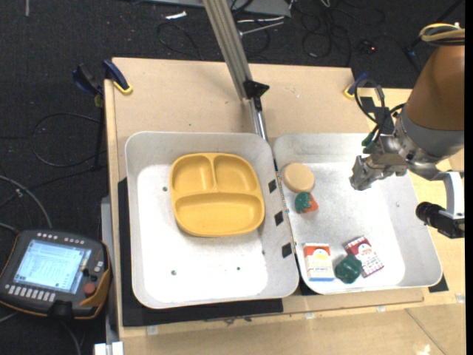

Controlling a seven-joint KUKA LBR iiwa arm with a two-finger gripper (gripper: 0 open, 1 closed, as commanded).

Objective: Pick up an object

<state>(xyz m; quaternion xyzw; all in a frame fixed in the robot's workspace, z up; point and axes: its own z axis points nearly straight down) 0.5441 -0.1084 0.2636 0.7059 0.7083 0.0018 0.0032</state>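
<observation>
The right bin (pixel 399 220) holds a round tan disc (pixel 298 177), a small red and green strawberry-like piece (pixel 306 203), a white and red carton (pixel 318 262), a dark green lump (pixel 347 270) and a red packet (pixel 364 255). My gripper (pixel 362 177) hangs over the bin's upper right part, right of the tan disc and apart from every object. Nothing shows between its fingers.
A yellow divided plate (pixel 216 194) lies in the left bin (pixel 148 228). A slanted metal pole (pixel 229 35) rises from the divider between the bins. A teach pendant (pixel 52 272) rests off the bench at the lower left. Clamps sit at the bench's back corners.
</observation>
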